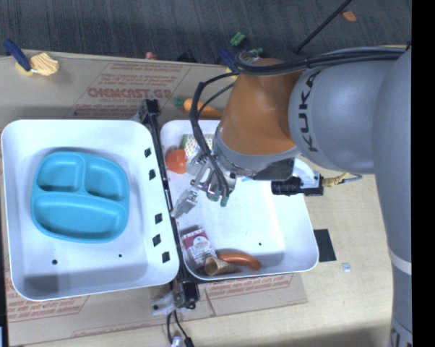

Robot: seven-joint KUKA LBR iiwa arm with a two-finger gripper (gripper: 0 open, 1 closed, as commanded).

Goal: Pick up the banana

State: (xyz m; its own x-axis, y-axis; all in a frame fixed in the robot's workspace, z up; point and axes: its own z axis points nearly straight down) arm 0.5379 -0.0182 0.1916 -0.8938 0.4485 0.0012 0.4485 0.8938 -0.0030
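Note:
My gripper (201, 201) hangs over the left half of the right white bin (293, 226), pointing down and to the left. One finger (183, 205) reaches toward the divider between the bins, and the other (222, 192) sits further right. They stand apart, open, with bare bin floor between them. The wide orange and grey wrist (257, 118) hides the bin's upper middle. I can pick out no yellow banana shape among the items that lie uncovered.
In the right bin, a small red-orange round item (176, 160) lies at the upper left. A red packet (196, 244) and an orange-brown sausage shape (237, 259) lie along the front wall. The left bin (15, 194) holds a blue divided tray (80, 196).

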